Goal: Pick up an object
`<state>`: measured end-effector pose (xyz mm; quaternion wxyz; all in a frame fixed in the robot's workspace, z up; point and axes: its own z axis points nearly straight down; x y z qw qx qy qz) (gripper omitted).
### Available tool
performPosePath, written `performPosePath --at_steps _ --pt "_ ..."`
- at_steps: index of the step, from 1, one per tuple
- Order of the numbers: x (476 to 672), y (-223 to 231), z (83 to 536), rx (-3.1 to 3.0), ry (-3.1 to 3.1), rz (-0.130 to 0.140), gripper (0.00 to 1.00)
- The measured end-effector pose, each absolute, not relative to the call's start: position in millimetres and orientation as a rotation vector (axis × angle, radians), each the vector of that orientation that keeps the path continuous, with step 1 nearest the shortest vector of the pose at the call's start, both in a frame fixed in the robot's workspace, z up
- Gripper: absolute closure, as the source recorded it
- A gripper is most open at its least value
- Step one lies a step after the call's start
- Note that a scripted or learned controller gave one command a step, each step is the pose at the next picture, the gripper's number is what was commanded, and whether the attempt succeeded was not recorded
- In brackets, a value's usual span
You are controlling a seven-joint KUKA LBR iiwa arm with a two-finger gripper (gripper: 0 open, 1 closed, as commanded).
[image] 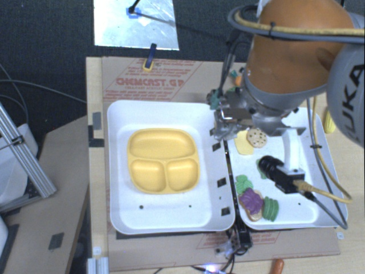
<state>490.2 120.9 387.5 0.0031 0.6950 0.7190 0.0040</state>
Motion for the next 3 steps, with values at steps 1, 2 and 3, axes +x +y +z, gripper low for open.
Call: performPosePath --at_steps 1,2,3 --pt "490.9 121 398 2.173 2.259 0.015 1.0" --pt "486.6 75 348 2.226 2.217 -0.004 1.0" --pt "486.9 77 350 2.218 2.223 0.002 0.0"
